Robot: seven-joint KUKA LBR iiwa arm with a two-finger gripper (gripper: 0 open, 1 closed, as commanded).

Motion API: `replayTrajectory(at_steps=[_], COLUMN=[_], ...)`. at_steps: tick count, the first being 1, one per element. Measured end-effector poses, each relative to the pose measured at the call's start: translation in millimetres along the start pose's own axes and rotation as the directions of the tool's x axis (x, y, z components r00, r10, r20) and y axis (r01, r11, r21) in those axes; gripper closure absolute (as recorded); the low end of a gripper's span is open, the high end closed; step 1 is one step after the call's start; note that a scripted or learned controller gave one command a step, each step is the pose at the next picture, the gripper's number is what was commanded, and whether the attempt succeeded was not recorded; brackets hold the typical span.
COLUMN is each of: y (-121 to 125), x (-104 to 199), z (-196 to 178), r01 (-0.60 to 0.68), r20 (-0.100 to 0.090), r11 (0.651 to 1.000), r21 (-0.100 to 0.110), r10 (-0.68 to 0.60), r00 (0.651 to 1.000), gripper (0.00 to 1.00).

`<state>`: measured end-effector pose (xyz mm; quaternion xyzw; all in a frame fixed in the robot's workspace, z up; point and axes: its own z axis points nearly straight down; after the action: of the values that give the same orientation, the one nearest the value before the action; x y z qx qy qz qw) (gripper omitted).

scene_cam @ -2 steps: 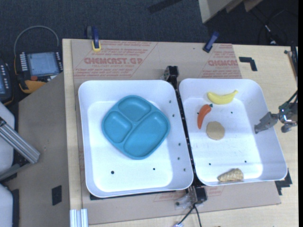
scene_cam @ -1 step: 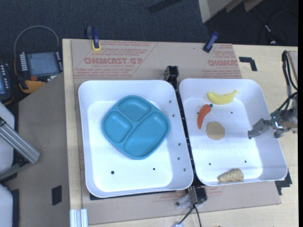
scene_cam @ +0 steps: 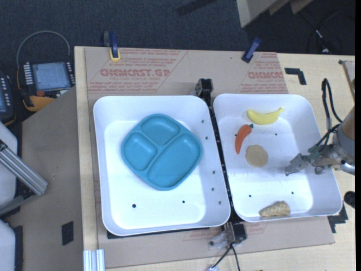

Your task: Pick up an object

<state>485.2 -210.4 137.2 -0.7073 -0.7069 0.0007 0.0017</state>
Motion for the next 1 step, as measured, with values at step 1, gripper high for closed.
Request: replayTrajectory(at_steps=[1], y=[-0.3], x=[0.5], z=[52.4], r01=[0.000], r20=[-0.001], r11=[1.000], r21=[0.001], r10=[0.000], r00=[1.000], gripper=[0.00])
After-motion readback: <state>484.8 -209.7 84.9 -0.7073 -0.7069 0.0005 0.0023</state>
